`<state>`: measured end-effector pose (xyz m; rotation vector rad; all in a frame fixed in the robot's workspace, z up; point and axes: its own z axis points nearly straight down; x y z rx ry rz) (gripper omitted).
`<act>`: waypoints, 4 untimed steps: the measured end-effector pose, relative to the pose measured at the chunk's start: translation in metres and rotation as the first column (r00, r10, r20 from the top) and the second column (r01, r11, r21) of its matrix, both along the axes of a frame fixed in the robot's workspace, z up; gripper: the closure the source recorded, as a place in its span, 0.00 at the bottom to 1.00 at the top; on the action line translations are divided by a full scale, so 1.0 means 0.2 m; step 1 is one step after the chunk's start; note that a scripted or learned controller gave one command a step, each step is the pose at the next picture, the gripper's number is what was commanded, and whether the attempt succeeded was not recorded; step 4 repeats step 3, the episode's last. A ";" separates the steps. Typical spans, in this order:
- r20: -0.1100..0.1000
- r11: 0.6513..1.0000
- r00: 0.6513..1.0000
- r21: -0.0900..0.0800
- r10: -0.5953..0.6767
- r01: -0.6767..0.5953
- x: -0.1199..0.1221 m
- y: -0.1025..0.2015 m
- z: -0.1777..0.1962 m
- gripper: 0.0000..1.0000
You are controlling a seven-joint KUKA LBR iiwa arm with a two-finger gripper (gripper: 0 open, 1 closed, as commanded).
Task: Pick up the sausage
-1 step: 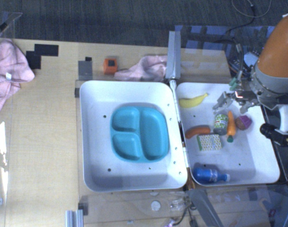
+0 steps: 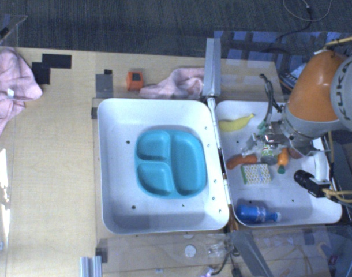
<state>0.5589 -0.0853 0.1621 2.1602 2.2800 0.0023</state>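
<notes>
The sausage [image 2: 238, 161], a short red-brown link, lies in the right bin [image 2: 291, 212] near its left wall, pointing up and to the right. My gripper [image 2: 267, 143] hangs over the middle of that bin, just up and right of the sausage's upper end. Its tips sit in a cluster of small items, and I see nothing clearly held between them. Whether it touches the sausage is unclear.
Also in the right bin are a yellow banana [image 2: 236, 122] at the back, a speckled square pad [image 2: 257, 175], a small orange piece [image 2: 281, 159] and a blue bottle [image 2: 255, 213] at the front. The left bin [image 2: 112, 154] holds a blue divided tray [image 2: 170, 162].
</notes>
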 end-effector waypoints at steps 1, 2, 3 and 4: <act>0.005 0.997 0.997 0.001 -0.079 0.079 0.00 0.00 -0.29 0.00; 0.010 0.997 0.997 0.002 -0.077 0.077 0.02 0.00 -0.24 1.00; 0.006 1.000 1.000 -0.001 0.030 -0.030 0.29 0.14 0.11 1.00; 0.006 1.000 1.000 -0.001 0.030 -0.030 0.29 0.14 0.11 1.00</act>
